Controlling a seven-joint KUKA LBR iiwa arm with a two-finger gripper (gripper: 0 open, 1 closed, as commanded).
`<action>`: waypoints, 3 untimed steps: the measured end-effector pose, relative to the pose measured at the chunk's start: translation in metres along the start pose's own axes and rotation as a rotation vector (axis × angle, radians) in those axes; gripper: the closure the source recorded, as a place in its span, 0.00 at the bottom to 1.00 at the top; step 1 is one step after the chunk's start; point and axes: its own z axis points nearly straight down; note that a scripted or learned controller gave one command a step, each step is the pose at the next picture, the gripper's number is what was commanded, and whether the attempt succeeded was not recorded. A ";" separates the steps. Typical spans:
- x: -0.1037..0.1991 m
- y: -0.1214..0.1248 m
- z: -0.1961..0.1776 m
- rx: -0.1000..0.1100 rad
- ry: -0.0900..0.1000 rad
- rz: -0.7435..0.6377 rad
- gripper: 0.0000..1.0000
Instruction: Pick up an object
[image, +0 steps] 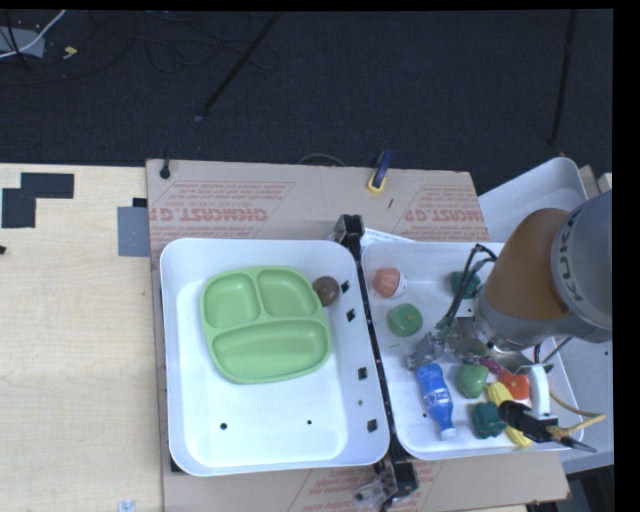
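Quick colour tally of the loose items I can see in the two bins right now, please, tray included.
Green: 4 - divided tray, round piece, small piece, dark teal piece
Brown: 1 - ball
Pink: 1 - round item
Blue: 1 - bottle
Orange-red: 1 - piece
Yellow: 1 - piece
Total: 9 clearly visible; more may sit hidden under the arm.

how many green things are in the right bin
3 clearly: a round piece near the middle, a smaller lump right of the blue bottle, and a darker teal piece at the front. The arm may hide more.
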 end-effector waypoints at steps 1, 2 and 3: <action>-0.001 0.000 -0.011 -0.001 0.001 0.006 1.00; -0.001 0.003 -0.074 -0.006 -0.002 -0.001 1.00; -0.006 0.002 -0.136 -0.008 -0.002 -0.001 1.00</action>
